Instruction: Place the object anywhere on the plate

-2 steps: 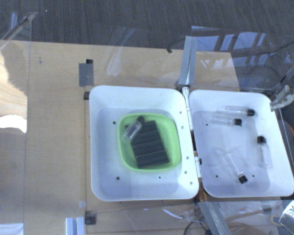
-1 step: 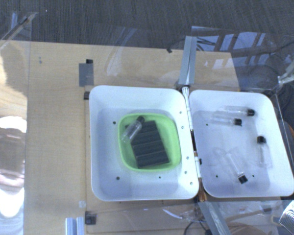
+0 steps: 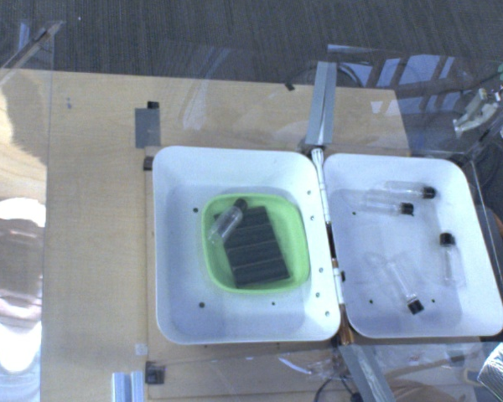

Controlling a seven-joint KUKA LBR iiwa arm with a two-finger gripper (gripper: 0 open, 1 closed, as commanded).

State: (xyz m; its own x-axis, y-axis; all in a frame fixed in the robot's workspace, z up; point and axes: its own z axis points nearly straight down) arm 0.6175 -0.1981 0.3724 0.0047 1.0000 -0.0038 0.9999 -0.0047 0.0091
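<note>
I am seeing a clear vial [image 3: 227, 220] lying on the green plate [image 3: 298, 233] beside a dark ridged block [image 3: 256, 248] in the left bin [image 3: 176, 249]. Four more vials are lying in the right bin [image 3: 478, 300]. I cannot tell the state of the jaws.

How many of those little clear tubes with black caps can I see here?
5, possibly more since they're see-through: one on the green plate at; four in the right bin, at.

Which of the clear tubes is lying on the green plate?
The tube in the left bin, resting on the plate beside the dark block. The other tubes lie in the right bin.
</note>
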